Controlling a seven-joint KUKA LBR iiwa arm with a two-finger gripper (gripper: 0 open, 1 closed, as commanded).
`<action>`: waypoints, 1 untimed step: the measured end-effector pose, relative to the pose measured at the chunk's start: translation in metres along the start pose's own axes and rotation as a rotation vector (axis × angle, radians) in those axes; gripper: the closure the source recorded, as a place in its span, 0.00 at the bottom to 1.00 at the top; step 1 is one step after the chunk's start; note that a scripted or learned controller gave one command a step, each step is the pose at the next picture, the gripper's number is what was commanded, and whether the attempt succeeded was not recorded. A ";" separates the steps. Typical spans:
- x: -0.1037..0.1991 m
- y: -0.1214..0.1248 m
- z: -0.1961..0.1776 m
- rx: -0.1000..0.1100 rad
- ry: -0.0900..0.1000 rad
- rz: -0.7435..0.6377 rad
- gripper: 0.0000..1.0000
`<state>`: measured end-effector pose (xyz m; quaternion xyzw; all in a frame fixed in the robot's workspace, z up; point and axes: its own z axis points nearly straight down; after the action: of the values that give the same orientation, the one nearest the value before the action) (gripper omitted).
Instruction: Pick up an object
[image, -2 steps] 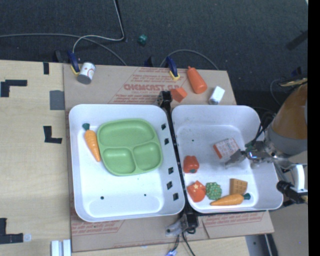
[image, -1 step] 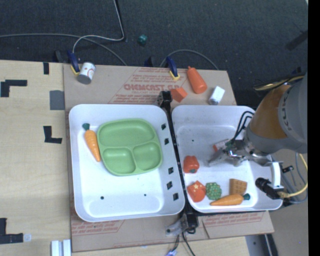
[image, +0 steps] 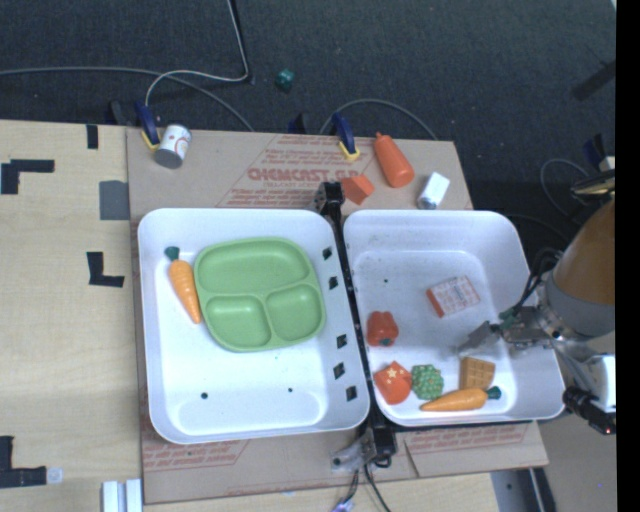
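Observation:
The right bin (image: 400, 230) holds several toy foods: a red-and-white packet (image: 453, 296), a red pepper (image: 382, 327), a red tomato-like piece (image: 392, 382), a green broccoli (image: 427, 381), a tan cracker (image: 477, 373) and an orange carrot (image: 456, 401). My gripper (image: 485, 337) reaches in from the right, low over the bin's right side. It sits just above the cracker and below-right of the packet. Nothing is visibly held in it.
The left bin (image: 160, 380) carries a green divided plate (image: 260, 293) and a small carrot (image: 184, 287) beside it. Behind the bins on the cardboard lie an orange bottle (image: 393, 160), an orange block (image: 357, 187), a white cube (image: 434, 189) and a small can (image: 173, 144). The arm's body (image: 588, 280) stands over the right rim.

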<state>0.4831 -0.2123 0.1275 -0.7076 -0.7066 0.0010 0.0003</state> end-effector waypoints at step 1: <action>0.044 0.077 0.040 -0.007 0.000 -0.004 0.00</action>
<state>0.5601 -0.1682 0.0870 -0.7061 -0.7081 -0.0014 -0.0024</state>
